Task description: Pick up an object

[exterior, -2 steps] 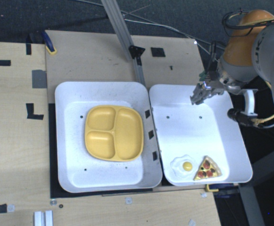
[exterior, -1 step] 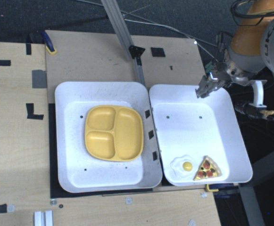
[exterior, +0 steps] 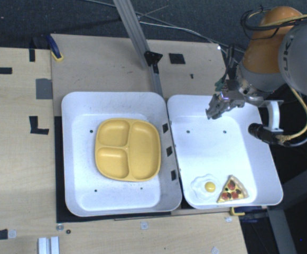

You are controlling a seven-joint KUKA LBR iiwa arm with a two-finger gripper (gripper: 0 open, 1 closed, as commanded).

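A fried egg toy (exterior: pixel 205 186) and a pizza slice toy (exterior: pixel 232 189) lie side by side at the near edge of the right bin (exterior: pixel 216 142). A yellow divided plate (exterior: pixel 127 149) rests in the middle of the left bin (exterior: pixel 79 142). My gripper (exterior: pixel 215 110) hovers over the far part of the right bin, well away from the egg and the pizza slice. Nothing shows between its fingers, and I cannot tell how they stand.
A slanted metal pole (exterior: pixel 135 28) rises from the far bench between the bins. Black cables (exterior: pixel 272 134) hang by the arm at the right bin's right side. Black tape marks (exterior: pixel 37 126) dot the wooden bench on the left.
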